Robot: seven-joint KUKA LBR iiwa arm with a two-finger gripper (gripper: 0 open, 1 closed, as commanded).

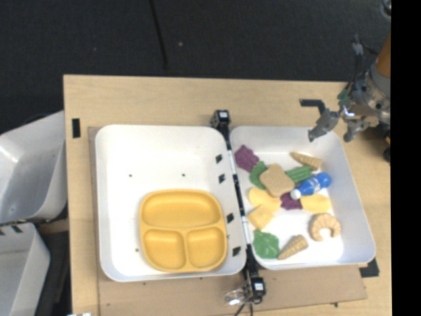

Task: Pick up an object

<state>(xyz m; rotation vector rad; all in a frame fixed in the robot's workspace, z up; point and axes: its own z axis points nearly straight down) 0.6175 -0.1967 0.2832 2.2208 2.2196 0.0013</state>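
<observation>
- Risk of closing on nothing: toy food crowded in the right bin (pixel 348 176), pieces touching or overlapping near its middle, so a descent there likely to nudge neighbours aside rather than trap one.
- Risk of a two-piece snag: toast slice (pixel 275 179) lying across the green piece (pixel 297 174) and a yellow wedge (pixel 263 197), with the blue bottle (pixel 311 185) just beside (round, probably prone to roll away from a squeeze).
- Risk of striking the bin wall: gripper (pixel 334 125) hovering over the far right corner of that bin, near the rim, nothing between its prongs; prongs apparently spread, released.
- Safer picks, as a judgement: croissant (pixel 325 226) and cone (pixel 293 247), toward the near side and set a little apart from the cluster; purple piece (pixel 245 157) close to the divider between bins, so awkward for clearance.
- Low, flat shapes throughout (little height to catch), so a shallow descent likely to skim over them.
- Look of the pieces: small, smooth plastic, bright colours — yellow, tan, green, purple, blue — all resting flat on the white floor.
- Left bin (pixel 118 176) carrying a yellow divided tray (pixel 183 230), well apart from the gripper; both bins on the pale wooden surface (pixel 164 101).
</observation>
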